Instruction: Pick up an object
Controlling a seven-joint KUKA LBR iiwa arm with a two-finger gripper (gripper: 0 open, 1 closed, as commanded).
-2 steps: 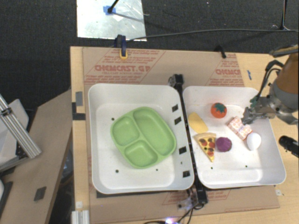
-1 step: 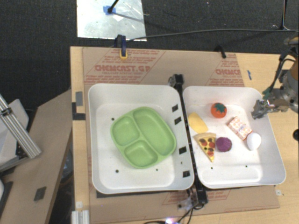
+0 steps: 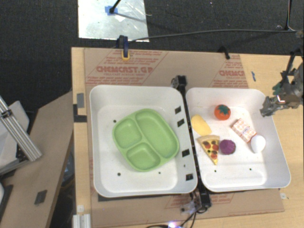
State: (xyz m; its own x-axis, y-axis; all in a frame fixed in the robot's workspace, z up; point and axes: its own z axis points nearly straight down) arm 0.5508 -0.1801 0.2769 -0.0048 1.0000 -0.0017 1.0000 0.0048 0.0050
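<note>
The right bin [image 3: 270,175] holds several toy foods: a red tomato [image 3: 222,111], a yellow piece [image 3: 201,125], a pizza slice [image 3: 210,147], a purple ball [image 3: 228,147], a pink patterned block [image 3: 243,129] and a white egg [image 3: 258,143]. My gripper [image 3: 270,106] hangs at the right bin's upper right rim, above and right of the pink block, with nothing visibly held.
The left bin [image 3: 102,127] carries a green divided plate [image 3: 145,139]. Black clips line the seam between the bins [image 3: 183,127]. Both bins rest on cardboard [image 3: 156,65]. A cable crosses the dark floor behind, and a metal frame stands at far left.
</note>
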